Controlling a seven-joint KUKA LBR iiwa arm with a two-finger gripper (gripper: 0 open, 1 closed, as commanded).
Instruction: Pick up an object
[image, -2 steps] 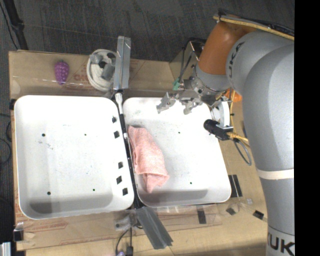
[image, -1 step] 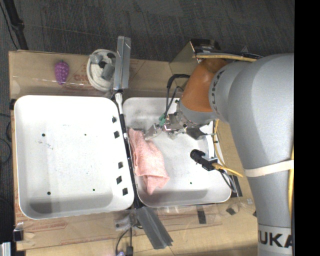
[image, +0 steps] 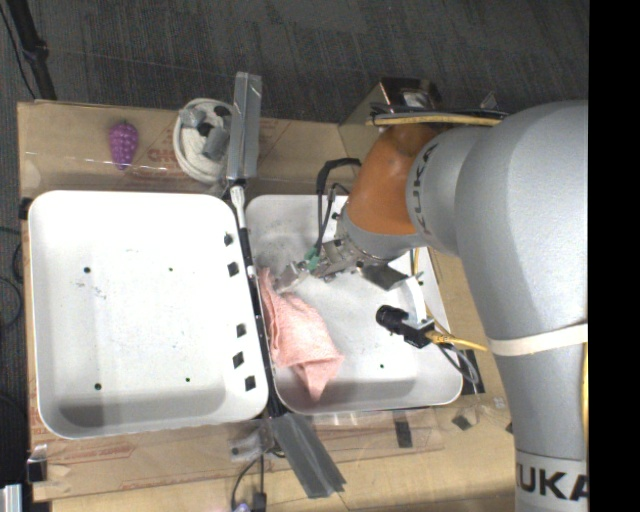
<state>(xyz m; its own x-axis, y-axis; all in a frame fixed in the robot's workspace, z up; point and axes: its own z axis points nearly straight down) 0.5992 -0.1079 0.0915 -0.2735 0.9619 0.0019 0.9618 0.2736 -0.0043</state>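
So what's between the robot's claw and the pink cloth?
Almost nothing: in the camera view, the gripper hangs right above the pink cloth's top edge, with just a sliver of the right bin's white floor between.

Right bin (image: 440, 385) taken as landmark: cloth (image: 298, 335) is lain inside it against its left wall, gripper (image: 303, 268) is positioned just above cloth's top end, left bin (image: 130, 410) is set directly alongside.

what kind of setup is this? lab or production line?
Most likely a research lab's grasping test rig, not production: a KUKA arm over two white bins, a pink cloth as a test item, and a plywood bench with loose cables.
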